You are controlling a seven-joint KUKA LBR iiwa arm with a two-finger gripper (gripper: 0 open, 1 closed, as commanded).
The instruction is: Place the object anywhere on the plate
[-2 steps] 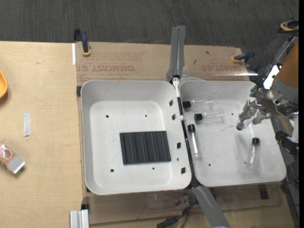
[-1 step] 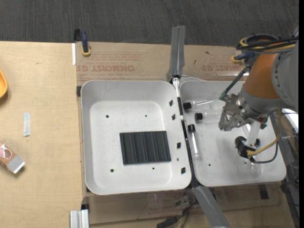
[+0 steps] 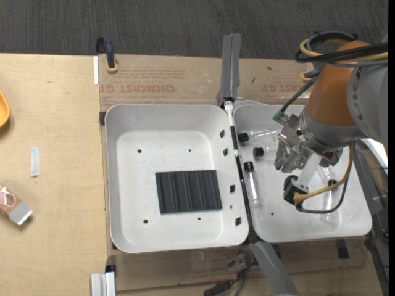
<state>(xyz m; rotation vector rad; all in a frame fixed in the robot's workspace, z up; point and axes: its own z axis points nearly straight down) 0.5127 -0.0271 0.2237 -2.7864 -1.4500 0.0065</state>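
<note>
A dark ribbed rectangular plate (image 3: 188,191) lies flat in the middle of the left bin (image 3: 123,165). My gripper (image 3: 285,160) hangs over the right bin (image 3: 345,227), near its centre, well to the right of the plate. Two small black pieces (image 3: 242,137) (image 3: 259,152) lie on the right bin's floor just left of the gripper, apart from it. The wrist hides the space under the gripper, and no object can be seen held in it.
A clear, glassy item (image 3: 266,132) lies at the back of the right bin. A grey divider bar (image 3: 231,66) runs between the bins. On the bench at the far left lie a small wrapped item (image 3: 13,206) and a pale strip (image 3: 34,162).
</note>
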